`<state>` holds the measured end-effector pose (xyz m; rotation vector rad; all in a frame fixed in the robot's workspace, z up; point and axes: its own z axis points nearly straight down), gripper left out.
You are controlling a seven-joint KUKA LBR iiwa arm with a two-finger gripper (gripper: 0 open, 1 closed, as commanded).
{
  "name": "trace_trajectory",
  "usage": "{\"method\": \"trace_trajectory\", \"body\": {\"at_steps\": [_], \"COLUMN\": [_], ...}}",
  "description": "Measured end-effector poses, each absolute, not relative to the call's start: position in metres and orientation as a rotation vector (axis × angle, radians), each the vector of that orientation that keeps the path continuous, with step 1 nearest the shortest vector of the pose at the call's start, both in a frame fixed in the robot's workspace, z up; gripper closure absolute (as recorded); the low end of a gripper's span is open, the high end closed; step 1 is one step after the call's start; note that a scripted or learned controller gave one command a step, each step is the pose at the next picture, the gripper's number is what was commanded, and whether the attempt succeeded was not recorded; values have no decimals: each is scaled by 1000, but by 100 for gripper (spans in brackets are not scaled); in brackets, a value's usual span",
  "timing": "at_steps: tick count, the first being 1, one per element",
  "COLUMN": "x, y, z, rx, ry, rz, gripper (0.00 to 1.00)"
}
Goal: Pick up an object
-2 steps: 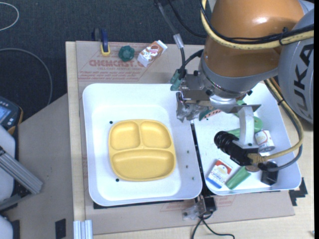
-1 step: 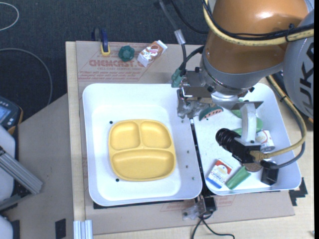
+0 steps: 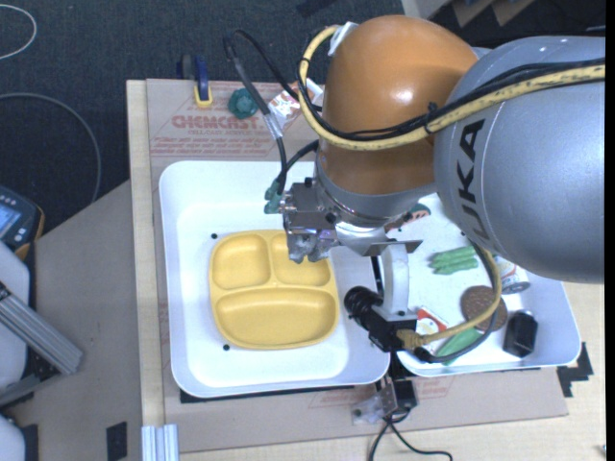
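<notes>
A yellow divided plate [image 3: 272,291] lies in the left white bin [image 3: 187,286], with three compartments. My gripper [image 3: 307,248] hangs over the plate's upper right compartment, close to its rim, under the big orange wrist band. In the right bin [image 3: 553,344] lie a green pod-shaped toy [image 3: 452,260], a brown round disc [image 3: 478,303], a black small block [image 3: 520,333] and a long green piece [image 3: 459,342]. The arm hides much of the right bin.
A cardboard sheet [image 3: 207,123] with red print lies behind the bins, with a teal round object [image 3: 242,101] and a blue-yellow clip [image 3: 202,80] on it. Black cables [image 3: 380,325] and a black knob hang between the bins.
</notes>
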<state>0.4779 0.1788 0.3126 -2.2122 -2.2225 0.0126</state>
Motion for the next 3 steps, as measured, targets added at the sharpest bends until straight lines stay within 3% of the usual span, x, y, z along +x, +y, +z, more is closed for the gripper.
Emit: {"method": "trace_trajectory", "body": {"at_steps": [1,2,3], "x": [561,544,559], "y": [202,148,72], "z": [244,173,224], "rx": [-2221,-2224,-2234], "ry": [-2225,-2211,-2216], "rz": [-1,16,-3], "gripper": [100,100,100]}}
